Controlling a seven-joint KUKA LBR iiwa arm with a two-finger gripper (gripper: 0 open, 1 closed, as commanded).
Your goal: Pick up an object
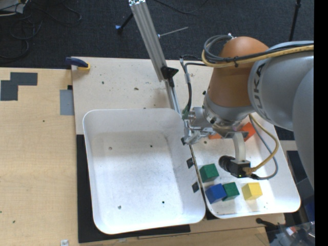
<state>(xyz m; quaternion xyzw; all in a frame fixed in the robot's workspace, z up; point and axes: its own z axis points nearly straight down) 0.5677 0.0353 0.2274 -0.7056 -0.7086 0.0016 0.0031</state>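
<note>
1. Behind the bench [123, 86] we see dark carpet with loose cables; a pale wooden board with grey patches lies to the left.
2. On the bench we note two white bins side by side: the left bin [102, 132] and the right bin [279, 201], touching along their shared rims.
3. A slanted aluminium bar [151, 40] with a checkered tip rises from the bench behind the bins, and a blue clamp [77, 62] sits at the bench's far left corner.
4. We see the arm [277, 81] enter from the right, its grey link bending into the orange band [233, 78], which points down over the far part of the right bin.
5. Below the band, the wrist and gripper [197, 129] hang at the divide between the bins, near the far inner corner of the right bin. We cannot tell how the gripper is set, as the arm's own bulk covers it.
6. In the right bin we find a green block [209, 172], a blue block [216, 192], a second green block [231, 189] just beside the blue one, and a yellow block [251, 190]. All lie on the bin floor, nearer to us than the gripper.
7. An orange block [248, 130] shows partly behind the wrist.
8. A black cable fitting [234, 166] hangs from the wrist above the blocks.
</note>
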